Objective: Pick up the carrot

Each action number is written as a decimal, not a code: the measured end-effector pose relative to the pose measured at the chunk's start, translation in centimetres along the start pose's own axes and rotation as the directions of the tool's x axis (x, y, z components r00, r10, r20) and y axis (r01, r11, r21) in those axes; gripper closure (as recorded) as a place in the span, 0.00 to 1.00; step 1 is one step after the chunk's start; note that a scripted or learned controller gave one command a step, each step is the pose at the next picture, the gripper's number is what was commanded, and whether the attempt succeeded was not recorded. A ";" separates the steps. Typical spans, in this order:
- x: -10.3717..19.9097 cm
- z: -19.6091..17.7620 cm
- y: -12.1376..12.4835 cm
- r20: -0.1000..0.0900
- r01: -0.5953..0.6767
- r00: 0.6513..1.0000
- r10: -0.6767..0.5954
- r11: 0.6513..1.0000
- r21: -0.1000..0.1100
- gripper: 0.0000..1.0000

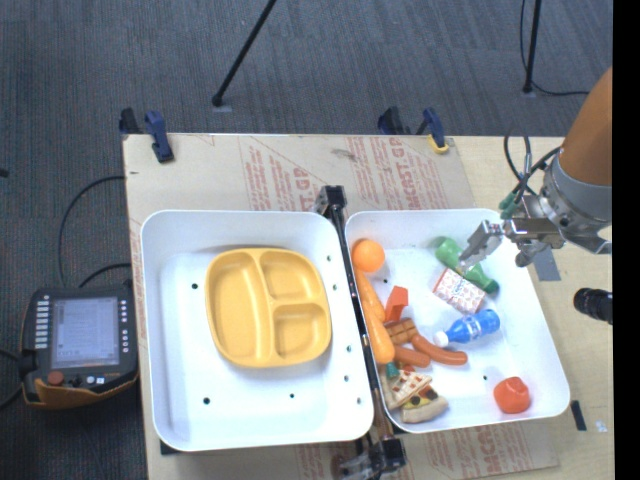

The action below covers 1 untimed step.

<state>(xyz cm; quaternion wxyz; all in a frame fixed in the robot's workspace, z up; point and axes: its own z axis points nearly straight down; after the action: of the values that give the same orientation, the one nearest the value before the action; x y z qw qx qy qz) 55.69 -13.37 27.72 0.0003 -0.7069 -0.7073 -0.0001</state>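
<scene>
Hand (478, 246), seemingly open, hovers over green bottle (466, 265), apart from carrot (376, 322); labels unreadable.

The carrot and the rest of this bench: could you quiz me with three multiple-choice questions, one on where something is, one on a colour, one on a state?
1. Where does the carrot lie?
A. Right bin, by its left wall
B. On the yellow plate
C. On the floor

2. What colour is the small bottle?
A. Red
B. Blue
C. Black

3. What is the gripper doing?
A. Gripping the carrot
B. Open over the right bin's upper part, holding nothing
C. Pressing the plate

Answers:
1 A, it lies along that wall.
2 B, blue body, white cap.
3 B, fingers spread, apart from the carrot.
</scene>
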 end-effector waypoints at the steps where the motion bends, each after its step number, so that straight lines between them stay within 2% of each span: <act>1: 7.0 6.6 3.5 -0.001 0.045 0.999 -0.045 0.999 0.003 0.00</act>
<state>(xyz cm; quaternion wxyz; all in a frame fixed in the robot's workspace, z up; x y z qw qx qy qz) 59.15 -6.38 21.08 0.0016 -0.6909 -0.7230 0.0006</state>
